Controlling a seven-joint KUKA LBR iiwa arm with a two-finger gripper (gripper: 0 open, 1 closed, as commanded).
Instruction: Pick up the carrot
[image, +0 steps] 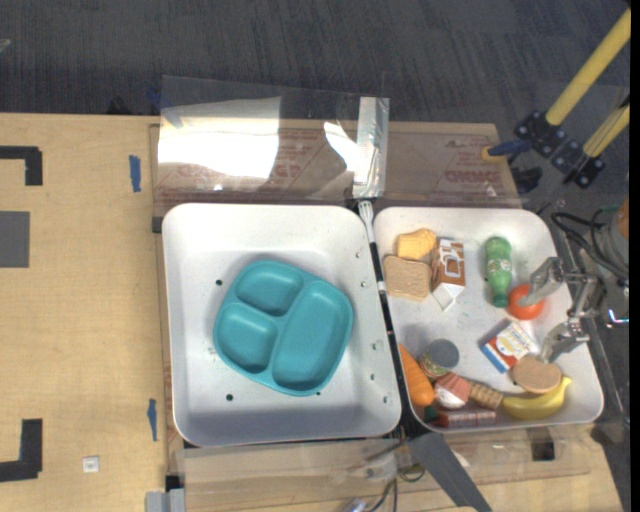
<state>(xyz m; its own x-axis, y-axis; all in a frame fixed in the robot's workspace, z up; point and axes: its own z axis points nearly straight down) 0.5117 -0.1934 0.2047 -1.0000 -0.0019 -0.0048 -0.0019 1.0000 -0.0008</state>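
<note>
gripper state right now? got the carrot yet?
Gripper: jaws open, holding nothing, at the right bin's right side. The carrot lies by that bin's left wall, untouched.

Reaches in over the right rim of the right bin (590, 330), wrist just outside that rim. Gripper (553, 308) hangs low inside the bin near its right wall, two metallic fingers (545, 275) spread apart, one toward the bin's far side, nothing between them.
</note>
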